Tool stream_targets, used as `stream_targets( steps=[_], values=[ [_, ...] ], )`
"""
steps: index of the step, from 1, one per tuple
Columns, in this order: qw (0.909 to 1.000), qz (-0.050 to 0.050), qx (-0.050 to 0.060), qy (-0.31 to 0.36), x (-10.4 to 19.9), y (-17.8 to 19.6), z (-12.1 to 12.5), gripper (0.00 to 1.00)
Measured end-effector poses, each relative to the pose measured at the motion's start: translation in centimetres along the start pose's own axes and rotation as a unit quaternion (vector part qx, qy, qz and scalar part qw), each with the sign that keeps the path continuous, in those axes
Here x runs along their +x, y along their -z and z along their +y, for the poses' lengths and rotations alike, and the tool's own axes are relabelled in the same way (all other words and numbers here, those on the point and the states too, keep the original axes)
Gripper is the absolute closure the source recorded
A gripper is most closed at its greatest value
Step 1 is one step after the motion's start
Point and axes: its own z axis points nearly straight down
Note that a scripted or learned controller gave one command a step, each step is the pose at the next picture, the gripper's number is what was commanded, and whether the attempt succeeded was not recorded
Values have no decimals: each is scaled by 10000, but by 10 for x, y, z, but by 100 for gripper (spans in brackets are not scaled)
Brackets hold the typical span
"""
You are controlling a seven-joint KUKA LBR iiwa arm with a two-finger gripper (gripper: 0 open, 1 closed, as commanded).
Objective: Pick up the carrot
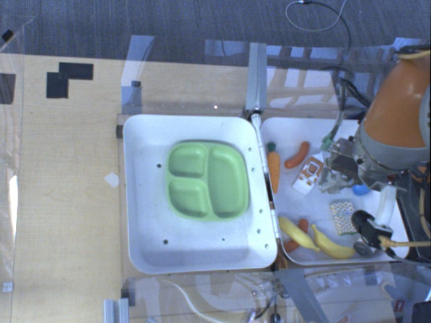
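The carrot [273, 170] is orange with a green top. It lies lengthwise against the left wall of the right bin [316, 128]. My gripper [333, 177] hangs over the middle of that bin, to the right of the carrot and well apart from it. A small white and red carton [308, 174] lies between the two. The bulky grey and orange wrist [397, 110] hides the bin's right part.
A red sausage [297, 155] lies just right of the carrot. Two bananas [300, 233] [333, 244] rest along the right bin's front wall, beside a patterned pouch [341, 215] and a blue piece [361, 189]. The left bin [145, 200] holds a green divided plate [206, 180].
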Motion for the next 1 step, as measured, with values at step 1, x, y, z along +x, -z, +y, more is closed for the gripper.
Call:
stream_targets(
  steps=[1],
  values=[
    [10000,-5,-1,40,1,9,0,100]
  ],
)
